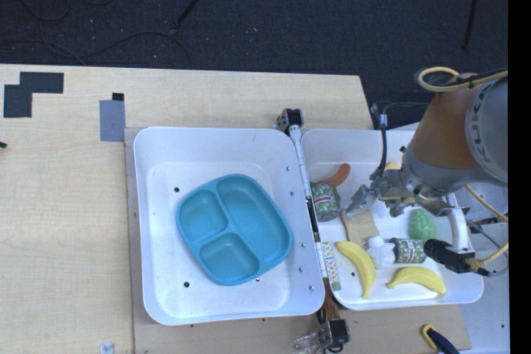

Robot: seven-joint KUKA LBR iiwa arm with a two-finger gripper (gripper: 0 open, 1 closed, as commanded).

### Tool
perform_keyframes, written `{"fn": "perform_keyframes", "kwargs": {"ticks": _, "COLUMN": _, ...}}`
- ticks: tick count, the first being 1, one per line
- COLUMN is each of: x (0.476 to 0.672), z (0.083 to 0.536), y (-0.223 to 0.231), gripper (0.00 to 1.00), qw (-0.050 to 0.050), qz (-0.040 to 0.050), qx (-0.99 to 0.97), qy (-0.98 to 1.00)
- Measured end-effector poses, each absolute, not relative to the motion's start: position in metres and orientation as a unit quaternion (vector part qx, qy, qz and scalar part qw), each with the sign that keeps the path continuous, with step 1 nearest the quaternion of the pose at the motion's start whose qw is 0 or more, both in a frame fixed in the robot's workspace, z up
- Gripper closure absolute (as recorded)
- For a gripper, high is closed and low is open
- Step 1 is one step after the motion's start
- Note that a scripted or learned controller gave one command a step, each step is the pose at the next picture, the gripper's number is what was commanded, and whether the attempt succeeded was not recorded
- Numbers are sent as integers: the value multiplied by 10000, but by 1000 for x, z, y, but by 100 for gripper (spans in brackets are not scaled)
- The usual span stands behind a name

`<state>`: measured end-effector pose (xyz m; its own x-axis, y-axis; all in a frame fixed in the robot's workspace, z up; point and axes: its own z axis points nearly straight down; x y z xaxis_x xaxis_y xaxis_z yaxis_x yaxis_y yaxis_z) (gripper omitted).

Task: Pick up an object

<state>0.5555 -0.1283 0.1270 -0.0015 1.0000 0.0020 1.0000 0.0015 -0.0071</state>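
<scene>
The right bin holds several items. An orange carrot-like piece lies at the back, with a green can near the left wall. A tan block sits mid-bin. Toward the front are two yellow bananas, a small green-labelled bottle and a green lumpy item. My gripper hangs low over the back of the tan block, just right of the green can. It is open, with nothing between its fingers.
The left bin carries a blue divided plate. A divider wall with clamps separates the bins. The arm's orange band and cables overhang the right bin's right side. Wooden bench lies to the left.
</scene>
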Motion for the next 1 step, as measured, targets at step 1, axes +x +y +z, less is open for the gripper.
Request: {"fn": "perform_keyframes", "kwargs": {"ticks": 1, "x": 511, "z": 87, "y": -115, "gripper": 0, "qw": 13, "qz": 2, "qx": -7074, "qy": -7069}}
